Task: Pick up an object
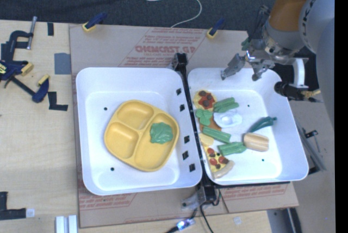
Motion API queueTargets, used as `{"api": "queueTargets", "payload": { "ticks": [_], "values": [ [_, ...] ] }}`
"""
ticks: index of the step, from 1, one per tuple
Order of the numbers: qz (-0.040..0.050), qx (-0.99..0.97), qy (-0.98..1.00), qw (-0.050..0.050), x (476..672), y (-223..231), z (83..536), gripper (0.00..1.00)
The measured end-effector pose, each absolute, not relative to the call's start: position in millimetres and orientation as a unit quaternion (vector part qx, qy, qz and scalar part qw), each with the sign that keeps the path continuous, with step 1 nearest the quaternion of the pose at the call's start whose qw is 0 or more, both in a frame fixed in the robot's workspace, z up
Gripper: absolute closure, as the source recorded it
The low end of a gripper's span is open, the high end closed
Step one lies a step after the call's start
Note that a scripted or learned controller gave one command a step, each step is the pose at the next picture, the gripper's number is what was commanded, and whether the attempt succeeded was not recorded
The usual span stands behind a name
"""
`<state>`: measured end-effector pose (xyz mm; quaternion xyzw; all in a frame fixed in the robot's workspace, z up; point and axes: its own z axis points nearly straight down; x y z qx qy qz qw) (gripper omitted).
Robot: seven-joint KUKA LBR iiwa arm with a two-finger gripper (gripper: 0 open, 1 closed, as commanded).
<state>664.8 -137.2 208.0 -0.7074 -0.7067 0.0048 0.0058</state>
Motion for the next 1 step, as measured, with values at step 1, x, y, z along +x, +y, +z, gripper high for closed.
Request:
{"api": "queueTargets", "payload": {
  "ticks": [1],
  "values": [
    [0.0008,-0.707,-0.708,0.001,666.9,-136.8,217.7,0.00]
  ]
}}
